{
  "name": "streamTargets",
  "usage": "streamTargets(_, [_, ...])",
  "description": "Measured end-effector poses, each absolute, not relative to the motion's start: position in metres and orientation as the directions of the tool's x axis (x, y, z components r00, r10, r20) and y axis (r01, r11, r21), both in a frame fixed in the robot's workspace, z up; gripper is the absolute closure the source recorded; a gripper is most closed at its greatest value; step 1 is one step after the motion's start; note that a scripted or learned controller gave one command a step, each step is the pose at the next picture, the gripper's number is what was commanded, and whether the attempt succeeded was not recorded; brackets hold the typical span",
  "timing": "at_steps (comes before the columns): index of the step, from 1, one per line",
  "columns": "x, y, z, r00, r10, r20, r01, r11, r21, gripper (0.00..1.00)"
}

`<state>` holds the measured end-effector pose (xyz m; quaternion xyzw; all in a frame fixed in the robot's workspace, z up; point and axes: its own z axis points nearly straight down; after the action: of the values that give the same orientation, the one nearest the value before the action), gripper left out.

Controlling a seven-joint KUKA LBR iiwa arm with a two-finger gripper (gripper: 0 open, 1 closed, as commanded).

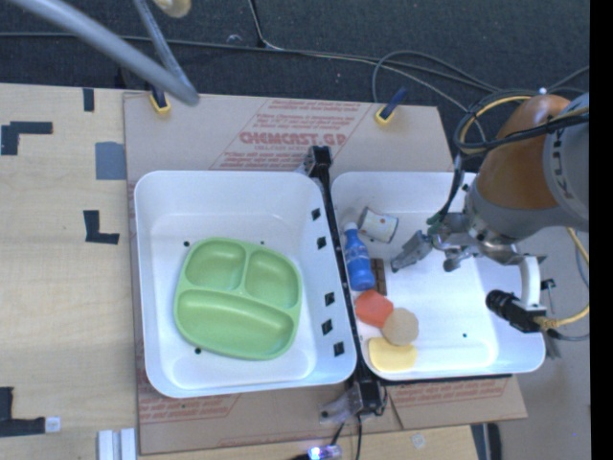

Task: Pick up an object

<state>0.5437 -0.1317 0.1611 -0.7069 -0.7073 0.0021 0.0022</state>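
A green tray [238, 298] fills the left bin [153, 199]. The bottle [358, 260] lies just left of the gripper [414, 253], whose state I cannot tell.

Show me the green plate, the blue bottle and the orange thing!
green plate [239, 298], camera view, on its wide lower compartment.
blue bottle [358, 261], camera view, on its body.
orange thing [374, 308], camera view, on its top.

A green divided plate [238, 298] lies in the left white bin [153, 257] (on brown cardboard [287, 132]).
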Motion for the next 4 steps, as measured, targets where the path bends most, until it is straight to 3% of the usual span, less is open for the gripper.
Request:
streamTargets(1, [0.544,-0.125,0.099,-0.001,1.000,-0.002,1.000,0.001,-0.004,0.00])
streamTargets(2, [0.545,-0.124,0.112,-0.002,1.000,0.000,1.000,0.002,-0.003,1.00])
streamTargets(4, [0.549,-0.120,0.217,-0.002,1.000,-0.001,1.000,0.002,0.004,1.00])
